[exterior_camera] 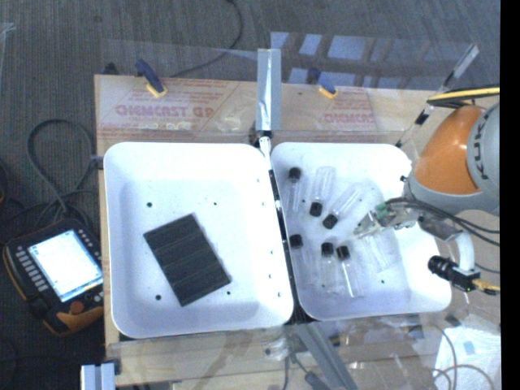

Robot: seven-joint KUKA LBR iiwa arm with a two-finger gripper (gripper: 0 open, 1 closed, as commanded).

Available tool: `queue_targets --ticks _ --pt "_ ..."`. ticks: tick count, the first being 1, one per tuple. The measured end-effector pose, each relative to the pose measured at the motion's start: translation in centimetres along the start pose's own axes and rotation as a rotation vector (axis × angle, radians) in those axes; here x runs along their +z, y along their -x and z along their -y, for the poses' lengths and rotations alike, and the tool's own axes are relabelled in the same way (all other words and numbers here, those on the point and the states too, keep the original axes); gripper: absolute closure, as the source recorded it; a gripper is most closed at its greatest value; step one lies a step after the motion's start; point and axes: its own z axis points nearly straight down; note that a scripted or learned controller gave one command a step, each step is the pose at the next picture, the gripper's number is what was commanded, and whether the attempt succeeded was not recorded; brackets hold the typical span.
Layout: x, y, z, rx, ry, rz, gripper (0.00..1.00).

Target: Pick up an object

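Item: clear vials with black caps (329, 220), several, loose in the right bin (422, 287). They lie on their sides at mixed angles, clustered from the bin's far-left part to its middle; some touch or overlap, others lie just beside one another. The caps read clearly against the white floor; the transparent bodies are faint and hard to trace.

Handling, as judged: light, rigid and smooth-walled, so likely slippery and prone to roll or squirt out sideways under a closing pinch. If glass, breakable; the material cannot be told. Best hold is across the body near the cap, fingers set square to the vial's long axis, on a vial lying apart from its neighbours. The pair near the bin's near middle (335, 254) looks less crowded than the far cluster.

Item: dark ribbed flat slab (187, 258), alone in the left bin (122, 177), lying flat and turned at an angle. Probably stiff and low; its edges offer little purchase for a pinch from above.

Gripper (375, 218): low over the right bin's middle, just beside the vial cluster. Whether it is spread or closed cannot be told, and nothing is visibly held.

Arm (455, 161): enters from the right.
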Motion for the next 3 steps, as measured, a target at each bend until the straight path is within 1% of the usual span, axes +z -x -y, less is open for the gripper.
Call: queue_targets --ticks 1,2,3 --pt "-8.91 -2.77 -6.06 0.039 -0.016 -0.006 1.00" --pt "-9.75 -2.79 -6.09 0.038 -0.018 -0.004 1.00" --pt "-9.75 -2.77 -6.09 0.038 -0.018 -0.003 0.00"
